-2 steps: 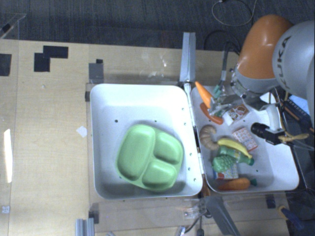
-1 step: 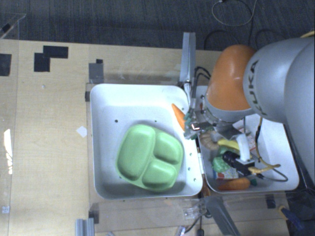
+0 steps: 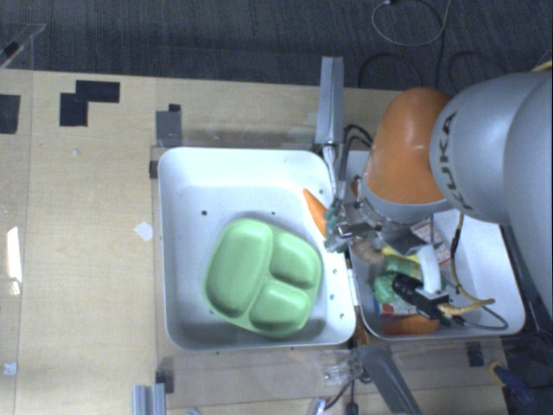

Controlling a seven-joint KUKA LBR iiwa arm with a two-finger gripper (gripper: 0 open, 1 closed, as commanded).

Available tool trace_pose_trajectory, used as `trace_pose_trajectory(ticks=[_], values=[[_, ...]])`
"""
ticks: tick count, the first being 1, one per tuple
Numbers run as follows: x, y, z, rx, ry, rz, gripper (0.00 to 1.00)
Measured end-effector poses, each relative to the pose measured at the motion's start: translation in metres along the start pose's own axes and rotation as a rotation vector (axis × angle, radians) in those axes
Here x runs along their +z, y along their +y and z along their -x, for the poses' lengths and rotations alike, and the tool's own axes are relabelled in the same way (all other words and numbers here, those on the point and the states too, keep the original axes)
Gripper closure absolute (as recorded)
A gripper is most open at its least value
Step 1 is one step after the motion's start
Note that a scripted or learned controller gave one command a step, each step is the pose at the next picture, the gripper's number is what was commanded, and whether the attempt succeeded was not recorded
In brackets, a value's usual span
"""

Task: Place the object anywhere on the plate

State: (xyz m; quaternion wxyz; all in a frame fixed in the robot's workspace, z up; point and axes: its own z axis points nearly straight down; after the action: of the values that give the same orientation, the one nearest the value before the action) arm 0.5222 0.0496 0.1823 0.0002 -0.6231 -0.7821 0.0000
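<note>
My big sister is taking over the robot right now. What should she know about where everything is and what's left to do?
End effector: low over the rim between the two bins; whether its fingers are open or shut cannot be told from here.
Carrot: an orange carrot-like piece sits right by the end effector, at the right edge of the left bin. A grasp is not confirmed.
Green plate: three compartments, in the left bin, nothing on it.
Right bin: holds a pile of mixed items under the arm.
Done: nothing placed yet.
Left: get the carrot onto the plate, any compartment.
</note>
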Motion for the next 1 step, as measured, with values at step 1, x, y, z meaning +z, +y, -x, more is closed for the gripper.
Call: trace_pose_trajectory(ticks=[1], values=[[-0.0006,0.0211,0.0022,0.264,0.000,0.001,1.00]])
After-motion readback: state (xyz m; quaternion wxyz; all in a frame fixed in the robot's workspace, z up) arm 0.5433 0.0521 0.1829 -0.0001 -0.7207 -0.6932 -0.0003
